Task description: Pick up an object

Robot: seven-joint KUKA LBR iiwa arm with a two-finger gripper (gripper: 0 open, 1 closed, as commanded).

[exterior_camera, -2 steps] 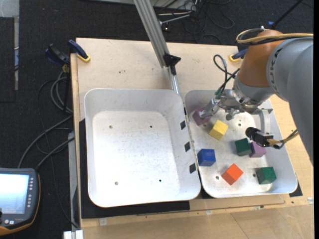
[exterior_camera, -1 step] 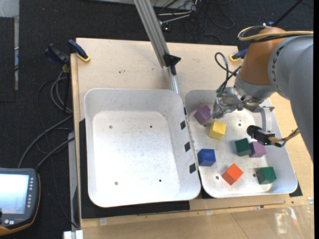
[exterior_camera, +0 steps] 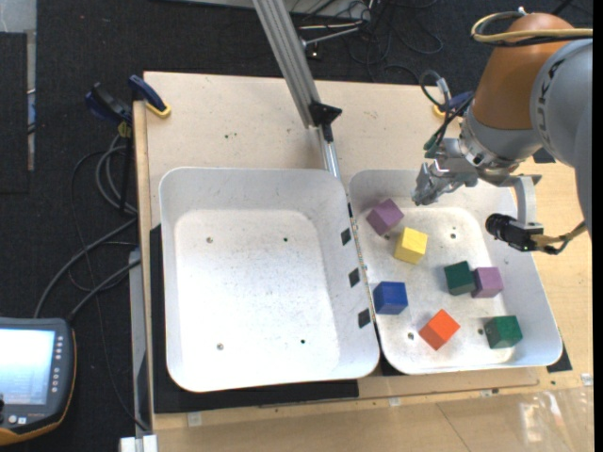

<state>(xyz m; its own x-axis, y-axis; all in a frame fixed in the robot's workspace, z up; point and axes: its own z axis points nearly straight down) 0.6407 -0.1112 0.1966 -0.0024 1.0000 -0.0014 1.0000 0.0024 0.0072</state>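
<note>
The right bin (exterior_camera: 528, 281) holds several small blocks: a purple one (exterior_camera: 384, 217) at its upper left, a yellow one (exterior_camera: 412, 245) just below it, a blue one (exterior_camera: 390, 297), an orange one (exterior_camera: 439, 329), two green ones (exterior_camera: 459, 277) (exterior_camera: 503, 331) and a second purple one (exterior_camera: 487, 282). My gripper (exterior_camera: 426, 192) hangs above the bin's upper part, to the right of the first purple block and above the yellow one. Nothing shows between its fingers, and I cannot make out how they stand.
The left bin (exterior_camera: 188, 205) sits beside the right one, divided by a shared rim with black clips (exterior_camera: 354, 276). A metal pole (exterior_camera: 287, 50) slants in from the top to the bins' junction. Clamps (exterior_camera: 127, 102) and cables lie at the bench's upper left.
</note>
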